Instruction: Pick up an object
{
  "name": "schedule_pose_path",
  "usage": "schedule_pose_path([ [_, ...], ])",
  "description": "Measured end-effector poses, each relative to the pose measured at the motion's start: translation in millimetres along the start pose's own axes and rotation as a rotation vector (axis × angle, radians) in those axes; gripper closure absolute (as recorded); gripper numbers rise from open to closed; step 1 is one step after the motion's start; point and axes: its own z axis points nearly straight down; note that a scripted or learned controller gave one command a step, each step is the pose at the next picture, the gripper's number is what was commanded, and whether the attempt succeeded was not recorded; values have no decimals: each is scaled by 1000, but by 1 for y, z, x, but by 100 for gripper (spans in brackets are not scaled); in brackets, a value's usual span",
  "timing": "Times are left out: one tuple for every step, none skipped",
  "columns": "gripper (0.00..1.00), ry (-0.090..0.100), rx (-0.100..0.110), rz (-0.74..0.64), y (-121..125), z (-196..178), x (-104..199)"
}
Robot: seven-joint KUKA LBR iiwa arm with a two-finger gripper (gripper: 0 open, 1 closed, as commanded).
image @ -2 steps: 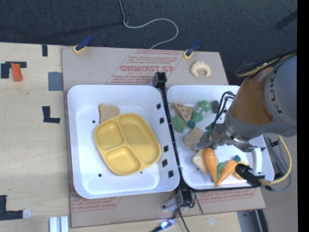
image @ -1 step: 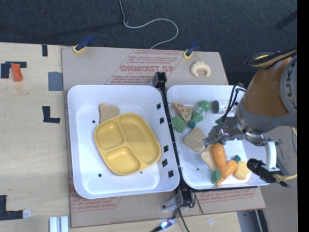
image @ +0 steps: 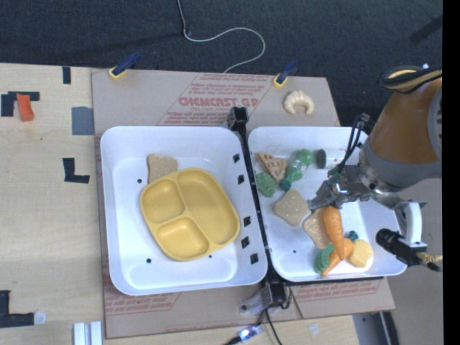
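The right bin (image: 374, 272) holds a pile of toy food. An orange carrot (image: 333, 230) with a green top lies near its front, beside a yellow piece (image: 361, 254) and two tan bread slices (image: 291, 207) (image: 314, 231). Further back are a triangular sandwich wedge (image: 272, 165) and green vegetables (image: 302, 160) (image: 266, 185). My gripper (image: 329, 198) hangs low over the bin's middle, just above the carrot's upper end and right of the larger bread slice. Nothing is visibly lifted.
The left bin (image: 115, 192) holds a yellow divided plate (image: 189, 213) and a bread slice (image: 162, 166) behind it. A toy croissant (image: 298, 103) lies on the cardboard behind the right bin. A black clip (image: 237, 117) sits on the shared wall between the bins.
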Motion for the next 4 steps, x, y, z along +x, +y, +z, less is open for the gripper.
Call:
schedule_pose_path([
  [100,1,3,-1,-4,-8,16],
  [100,0,5,2,-9,4,20],
  [100,1,3,0,-4,-1,24],
  [100,1,4,0,-1,-1,24],
])
